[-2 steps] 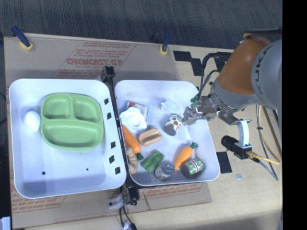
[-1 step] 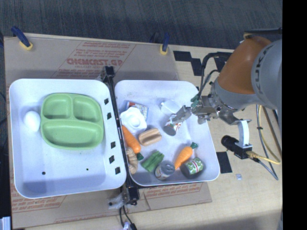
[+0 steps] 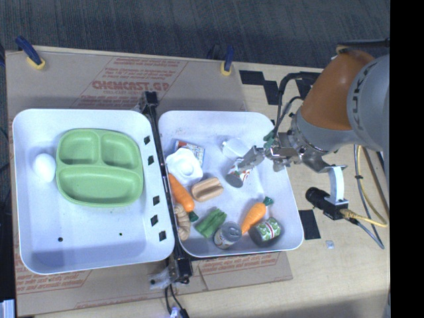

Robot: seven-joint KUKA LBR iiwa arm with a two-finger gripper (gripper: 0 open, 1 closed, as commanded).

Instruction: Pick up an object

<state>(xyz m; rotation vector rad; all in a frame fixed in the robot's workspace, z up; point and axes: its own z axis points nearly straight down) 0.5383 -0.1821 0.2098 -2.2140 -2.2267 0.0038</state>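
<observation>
The right bin (image 3: pixel 281 181) holds several small things. Among them are a white cup-like piece (image 3: pixel 184 165), a hot dog bun (image 3: pixel 207 189), a carrot (image 3: pixel 180 191) by the left wall, and a second carrot (image 3: pixel 254 216). A green vegetable (image 3: pixel 211 222), a grey can (image 3: pixel 230 234) and a green can (image 3: pixel 267 231) lie near the front. My gripper (image 3: pixel 240 172) reaches in from the right and hangs low over the bin's middle. A small grey and red thing sits at its tip, just right of the bun.
The left bin (image 3: pixel 40 244) holds a green divided plate (image 3: pixel 99 165) and a white egg (image 3: pixel 44 167). A black divider (image 3: pixel 156 171) runs between the bins. A clear cup (image 3: pixel 233 147) and a flat packet (image 3: pixel 190 148) lie at the back of the right bin. Cables (image 3: pixel 368 211) trail at the right.
</observation>
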